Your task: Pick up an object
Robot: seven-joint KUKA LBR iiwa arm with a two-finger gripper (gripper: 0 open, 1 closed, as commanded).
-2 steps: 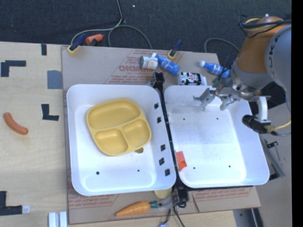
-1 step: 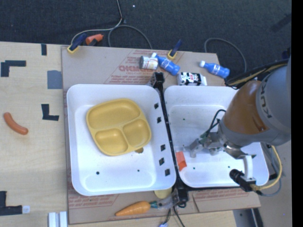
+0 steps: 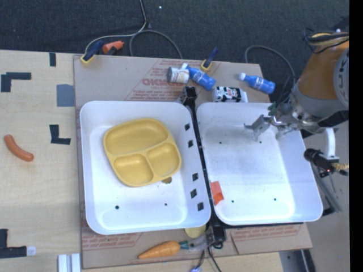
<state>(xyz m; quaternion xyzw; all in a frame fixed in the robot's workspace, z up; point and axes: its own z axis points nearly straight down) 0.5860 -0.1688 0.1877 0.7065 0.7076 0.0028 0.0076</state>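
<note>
Desk point(image 3: 34, 112): pale wood at left, marked with black tape shapes, with a brown cardboard sheet point(image 3: 142, 81) under two white bins. Behind the desk, dark carpet point(image 3: 227, 16) with a cable running across it.

Left bin point(image 3: 93, 208): holds a yellow divided plate point(image 3: 142, 151), three compartments, lying flat near the bin's centre. A small dark item shows at the plate's lower edge, too hidden to identify.

Right bin point(image 3: 303, 203): an orange tag point(image 3: 216, 192) sits at its left wall.

Beyond the right bin's far rim, on the cardboard: two blue bottles point(image 3: 202, 78) point(image 3: 258, 83), a white bottle point(image 3: 178, 74) and a black-and-white packet point(image 3: 229, 94). Below the left bin's near edge lies a carrot point(image 3: 160, 250); well left of that bin, a sausage point(image 3: 19, 148).

The arm point(image 3: 320, 78) enters over the right bin's far right corner, partly cut off by the frame. The tool point(image 3: 262, 124) hangs over the far part of the right bin; nothing is visible between its fingers, and whether it is released or clenched cannot be determined.
</note>
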